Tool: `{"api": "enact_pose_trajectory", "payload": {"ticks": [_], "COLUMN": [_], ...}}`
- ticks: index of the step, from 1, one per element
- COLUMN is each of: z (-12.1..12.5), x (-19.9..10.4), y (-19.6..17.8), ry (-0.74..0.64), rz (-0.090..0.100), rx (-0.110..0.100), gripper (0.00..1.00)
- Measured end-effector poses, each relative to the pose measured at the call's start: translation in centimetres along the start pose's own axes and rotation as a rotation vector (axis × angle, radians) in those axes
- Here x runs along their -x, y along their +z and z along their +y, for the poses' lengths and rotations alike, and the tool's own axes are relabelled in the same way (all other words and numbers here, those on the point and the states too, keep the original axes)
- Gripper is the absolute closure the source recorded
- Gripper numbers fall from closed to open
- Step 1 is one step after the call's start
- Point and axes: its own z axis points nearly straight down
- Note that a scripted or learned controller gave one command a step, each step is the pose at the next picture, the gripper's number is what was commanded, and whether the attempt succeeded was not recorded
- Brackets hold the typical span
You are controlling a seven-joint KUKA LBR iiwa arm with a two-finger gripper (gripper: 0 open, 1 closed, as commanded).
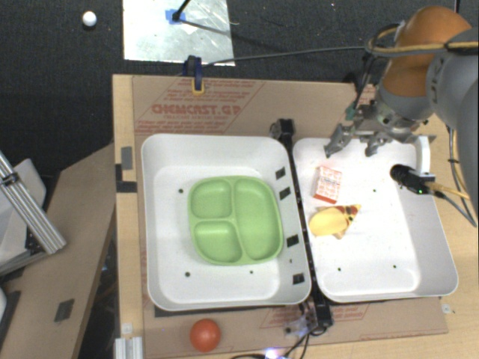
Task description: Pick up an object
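Nearest the camera, a small orange-red ball sits on the brown bench board just outside the front rim of the left white bin, whose floor holds a pale green plastic plate with three compartments. In the right white bin, just across the divider, lie the likely candidates for the pick — a soft yellow toy with a bit of red at one end and, touching or nearly touching its far side, a small flat white-and-red packet. Beyond them, over the far edge of the right bin, hangs the two-finger gripper, its dark fingers spread apart with nothing between them, above and well apart from the packet. By this showing the task is barely begun: nothing is grasped or lifted, and the descent, the closing on an object and the raising all remain.
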Motion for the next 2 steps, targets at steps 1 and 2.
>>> {"api": "enact_pose_trajectory", "payload": {"ticks": [1, 2], "z": [0.3, 0.8], "x": [0.0, -0.5], "y": [-0.8, 5.2], "ry": [-0.002, -0.005], "rz": [-0.001, -0.001], "rx": [0.013, 0.011], "gripper": [0.00, 0.00]}}
